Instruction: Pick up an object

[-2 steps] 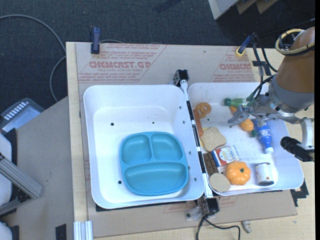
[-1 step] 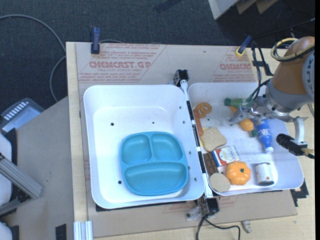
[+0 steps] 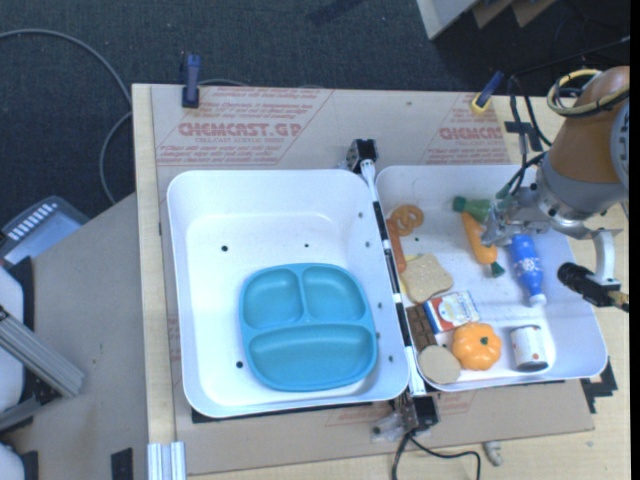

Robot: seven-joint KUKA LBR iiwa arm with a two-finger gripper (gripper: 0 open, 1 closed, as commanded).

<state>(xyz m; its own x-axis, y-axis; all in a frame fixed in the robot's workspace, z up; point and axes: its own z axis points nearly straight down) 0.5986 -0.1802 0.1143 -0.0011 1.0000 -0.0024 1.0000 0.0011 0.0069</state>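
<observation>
Two shallow white bins are sitting side by side on a board-covered bench. The left bin [image 3: 200, 268] is holding a blue divided plate [image 3: 308, 325], three compartments, lying flat toward the near side.

The right bin [image 3: 585, 343] is carrying the loose items. A pretzel [image 3: 405, 218] is lying near the far left corner, by the wall shared with the left bin. Nearer, a slice of bread [image 3: 427, 277] is resting flat, and just beside it a small red and white packet [image 3: 450, 313]. A small orange pumpkin [image 3: 476, 347] is sitting close to the near wall, with a tan round cookie [image 3: 438, 365] touching or nearly touching its left side. A white can [image 3: 527, 347] is lying on its side to the right of the pumpkin.

The arm is reaching in from the right, orange band showing at the frame edge. The gripper [image 3: 497, 230] is hanging low over the far middle of the right bin, right above a carrot [image 3: 480, 240] with a green top, which is lying at a slant. A blue bottle [image 3: 527, 266] is lying just right of the carrot, close under the wrist.

Tool state: cannot tell from this angle whether it is wide or narrow, and nothing is visibly lifted; carrot and bottle both appear to be resting on the bin floor.
</observation>
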